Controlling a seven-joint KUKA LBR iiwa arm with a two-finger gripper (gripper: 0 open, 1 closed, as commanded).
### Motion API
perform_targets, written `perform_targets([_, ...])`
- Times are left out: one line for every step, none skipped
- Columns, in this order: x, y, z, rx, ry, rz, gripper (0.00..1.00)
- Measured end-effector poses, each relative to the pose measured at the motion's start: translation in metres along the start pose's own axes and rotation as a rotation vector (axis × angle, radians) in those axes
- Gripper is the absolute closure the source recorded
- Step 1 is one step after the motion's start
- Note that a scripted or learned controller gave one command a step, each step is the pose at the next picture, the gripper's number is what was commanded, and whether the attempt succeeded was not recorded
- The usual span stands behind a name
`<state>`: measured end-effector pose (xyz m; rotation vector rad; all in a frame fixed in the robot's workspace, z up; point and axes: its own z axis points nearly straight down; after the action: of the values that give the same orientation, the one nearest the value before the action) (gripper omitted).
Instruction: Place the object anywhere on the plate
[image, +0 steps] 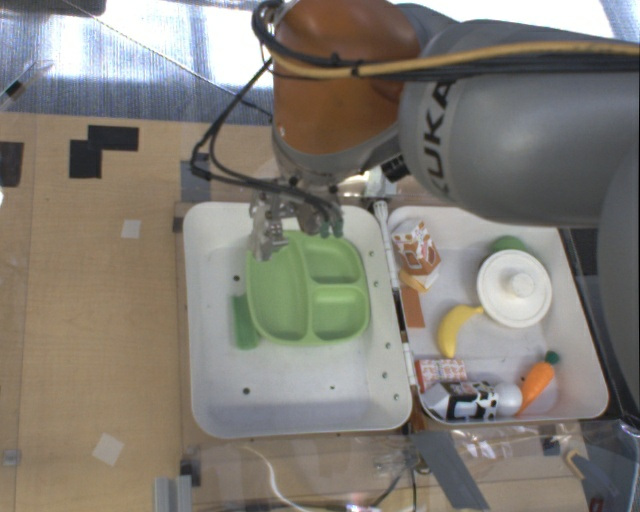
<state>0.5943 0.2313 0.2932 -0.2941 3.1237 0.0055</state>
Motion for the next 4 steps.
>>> perform_targets([0.074,-0.039,0.064,0.002,0.0,-0.205,1.0])
perform_targets([0.039,-0.099,-0.054,0.006,-0.012,-0.378,1.0])
perform_targets([-0.001,-0.141,-0.197,0.006,-0.012,-0.364,1.0])
perform_targets([0.093,-0.112,-0.174,0.004,-0.008,-0.431,1.0])
